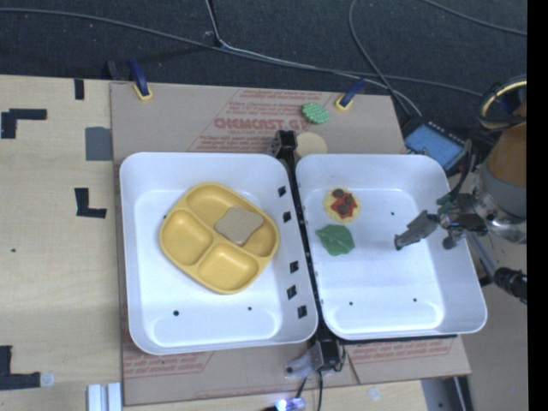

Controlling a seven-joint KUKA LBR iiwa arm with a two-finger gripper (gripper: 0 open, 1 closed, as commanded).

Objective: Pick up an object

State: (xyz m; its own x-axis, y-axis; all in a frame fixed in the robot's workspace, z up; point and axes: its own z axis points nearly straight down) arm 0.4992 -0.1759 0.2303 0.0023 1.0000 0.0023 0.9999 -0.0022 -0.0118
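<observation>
Camera view, listed from the near edge of the bench to the far edge.

Item one — two shallow white bins side by side on a cardboard sheet: left bin, right bin. Black clips along the shared wall appear to keep the pair butted together.

Item two — yellow divided plate, lying flat in the left bin and turned at an angle to the walls. A tan slice, likely toy bread, rests in its upper right compartment.

Item three — green leaf-like piece, flat on the right bin's floor near the dividing wall. Just beyond it, apart by a small gap, lies a small round yellow piece with red topping. Both lie loose in open floor, probably scattered so a descent from above can reach them; either could serve as the object to pick up.

Item four — gripper, reaching in from the right over the right bin, well apart from both small pieces. Nothing is seen in its grasp; whether its jaws stand open or closed cannot be told at this size. The arm's grey wrist sits past the bin's right wall, extended leftward at a low slant.

Item five — beyond the bins, a green dotted disc and two blue-and-yellow clamps pinning the cardboard's far edge.
</observation>
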